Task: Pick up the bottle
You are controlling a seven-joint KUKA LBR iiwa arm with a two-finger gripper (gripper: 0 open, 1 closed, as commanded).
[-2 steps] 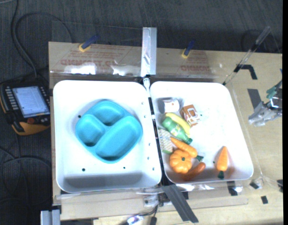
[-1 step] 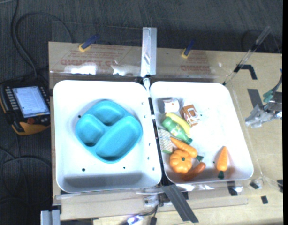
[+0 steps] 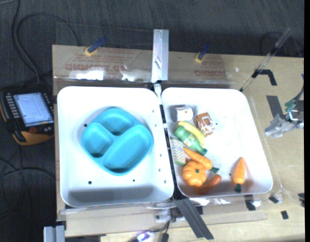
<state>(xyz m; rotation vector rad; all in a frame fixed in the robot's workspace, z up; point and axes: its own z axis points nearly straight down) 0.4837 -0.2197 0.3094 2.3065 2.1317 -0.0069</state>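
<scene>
The bottle [image 3: 189, 139] is green and lies on its side in the right bin [image 3: 256, 135], left of the bin's middle, with its neck pointing toward the lower right. A yellow banana [image 3: 191, 129] rests along its upper side and an orange carrot [image 3: 198, 158] lies just below it.
Around the bottle lie an orange pumpkin [image 3: 194, 175], a second carrot [image 3: 239, 171], a small brown box [image 3: 204, 123] and a white cube [image 3: 184, 113]. The left bin [image 3: 69, 185] holds a blue divided plate [image 3: 117, 139]. A grey metal fixture [image 3: 282, 124] stands on the bench right of the bins.
</scene>
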